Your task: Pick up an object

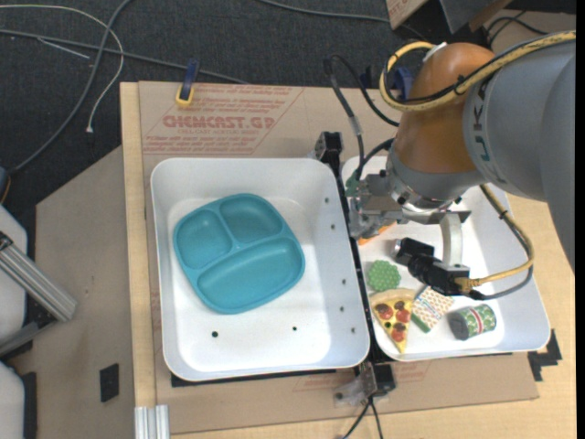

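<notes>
Camera view: my pincer [364, 210] sits by the right bin's [526, 332] left wall, opening I cannot tell; so close, it could hit the wall and miss the orange bit [366, 239].

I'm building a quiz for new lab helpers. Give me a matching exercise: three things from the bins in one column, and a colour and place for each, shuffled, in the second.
1. divided plate
2. pizza slice
3. can

A. green, on its side in the right bin
B. teal, in the left bin
C. yellow with red spots, by the wall between the bins

Pairs: 1-B, 2-C, 3-A.
</notes>
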`<move>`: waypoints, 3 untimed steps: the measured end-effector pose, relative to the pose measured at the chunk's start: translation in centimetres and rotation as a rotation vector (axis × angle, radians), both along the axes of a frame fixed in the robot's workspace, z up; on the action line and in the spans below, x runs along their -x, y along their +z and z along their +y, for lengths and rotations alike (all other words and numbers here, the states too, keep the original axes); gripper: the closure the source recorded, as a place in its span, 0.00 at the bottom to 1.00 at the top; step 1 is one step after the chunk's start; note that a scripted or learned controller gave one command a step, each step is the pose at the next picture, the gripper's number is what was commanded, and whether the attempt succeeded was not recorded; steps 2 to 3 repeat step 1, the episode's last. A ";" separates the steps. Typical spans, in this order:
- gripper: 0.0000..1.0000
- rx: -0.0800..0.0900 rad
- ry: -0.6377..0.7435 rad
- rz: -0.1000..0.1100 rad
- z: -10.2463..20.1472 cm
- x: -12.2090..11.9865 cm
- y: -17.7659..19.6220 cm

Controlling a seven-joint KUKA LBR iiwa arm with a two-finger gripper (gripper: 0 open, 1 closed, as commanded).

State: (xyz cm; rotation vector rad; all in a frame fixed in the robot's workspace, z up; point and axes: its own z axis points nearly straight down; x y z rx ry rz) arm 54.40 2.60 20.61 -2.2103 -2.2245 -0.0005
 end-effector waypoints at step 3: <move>1.00 0.001 0.002 -0.005 6.4 -0.7 0.9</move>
